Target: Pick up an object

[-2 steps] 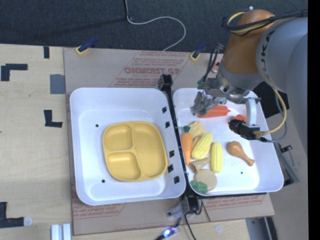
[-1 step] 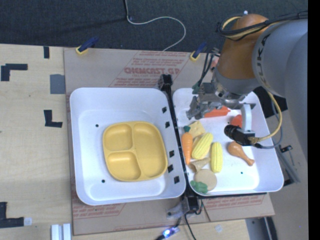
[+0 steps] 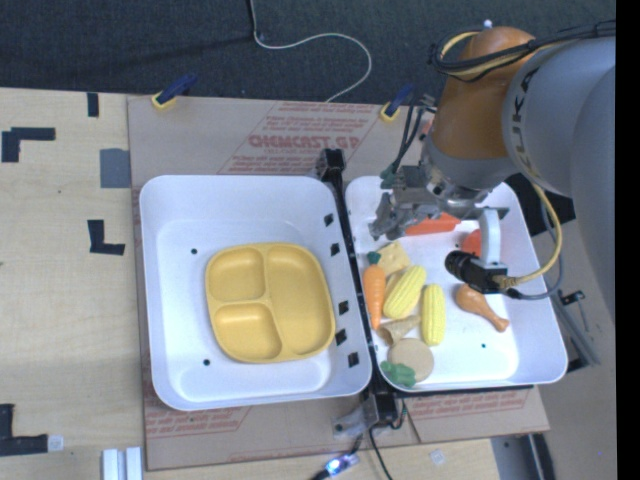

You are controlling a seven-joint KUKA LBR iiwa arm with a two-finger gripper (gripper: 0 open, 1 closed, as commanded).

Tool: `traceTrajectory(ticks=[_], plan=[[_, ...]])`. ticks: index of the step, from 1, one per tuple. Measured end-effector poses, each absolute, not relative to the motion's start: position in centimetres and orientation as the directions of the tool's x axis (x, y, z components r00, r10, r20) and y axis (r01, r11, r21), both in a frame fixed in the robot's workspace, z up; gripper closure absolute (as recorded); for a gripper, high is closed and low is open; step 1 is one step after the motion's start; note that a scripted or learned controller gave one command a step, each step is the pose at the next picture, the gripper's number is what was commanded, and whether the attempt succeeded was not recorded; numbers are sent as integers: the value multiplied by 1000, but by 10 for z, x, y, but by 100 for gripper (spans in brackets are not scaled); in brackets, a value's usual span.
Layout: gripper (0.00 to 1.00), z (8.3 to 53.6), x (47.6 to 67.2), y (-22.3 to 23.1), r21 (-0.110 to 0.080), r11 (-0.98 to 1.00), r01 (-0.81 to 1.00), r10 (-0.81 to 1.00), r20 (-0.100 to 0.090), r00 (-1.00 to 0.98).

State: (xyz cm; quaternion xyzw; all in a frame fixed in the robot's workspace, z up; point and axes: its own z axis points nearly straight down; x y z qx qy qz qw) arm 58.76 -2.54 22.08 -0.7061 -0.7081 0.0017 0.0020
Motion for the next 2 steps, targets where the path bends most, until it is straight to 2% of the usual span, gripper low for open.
traceTrajectory(ticks=[1, 2], plan=[[100, 215, 594, -31, -5, 2, 1000, 1000, 0, -2], [100, 223, 588, -46, -4, 1, 1000, 1000, 0, -1]])
